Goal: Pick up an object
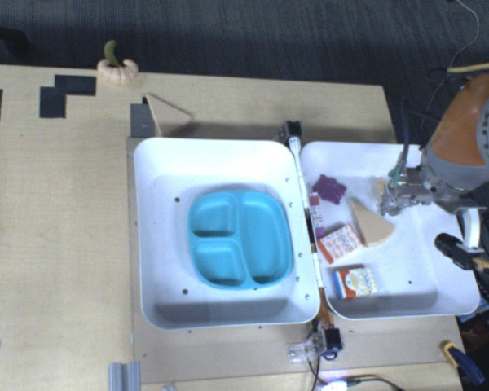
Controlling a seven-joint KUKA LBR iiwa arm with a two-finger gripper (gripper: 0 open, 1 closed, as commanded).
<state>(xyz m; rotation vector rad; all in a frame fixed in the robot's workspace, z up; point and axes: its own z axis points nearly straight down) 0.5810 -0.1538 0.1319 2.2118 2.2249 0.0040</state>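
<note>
Gripper low in right bin, beside tan wedge, finger state impossible to tell; blue tray in left bin

On the worktop, the left bin holds a blue divided tray. The right bin holds a purple piece, a tan wedge and two small cartons. The gripper hangs just beside the wedge.

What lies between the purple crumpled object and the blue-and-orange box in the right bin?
In the camera view, a red-and-white patterned packet lies between the purple crumpled object and the blue-and-orange box, with bare white bin floor around it.
</note>
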